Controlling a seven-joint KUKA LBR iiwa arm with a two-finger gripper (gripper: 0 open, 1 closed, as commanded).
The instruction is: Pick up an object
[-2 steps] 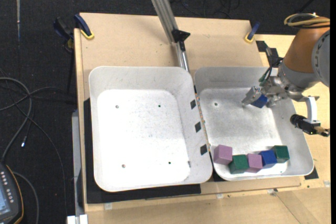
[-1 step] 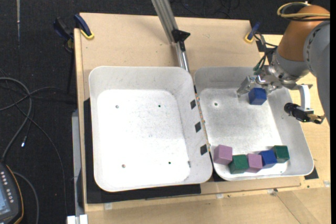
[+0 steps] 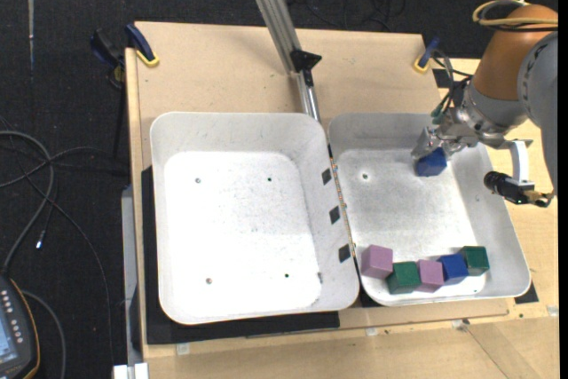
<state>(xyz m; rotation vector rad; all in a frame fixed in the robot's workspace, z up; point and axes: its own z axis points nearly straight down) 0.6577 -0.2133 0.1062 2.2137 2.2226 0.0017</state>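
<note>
Viewing the right bin (image 3: 497, 217), I see the tool (image 3: 437, 146) clenched on a blue cube (image 3: 431, 162) at its far side. I judge the grasp made; next comes a straight lift.

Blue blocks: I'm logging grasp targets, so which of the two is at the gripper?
The blue block at the gripper, high in the right bin. The other blue block sits in the row along the near edge.
</note>
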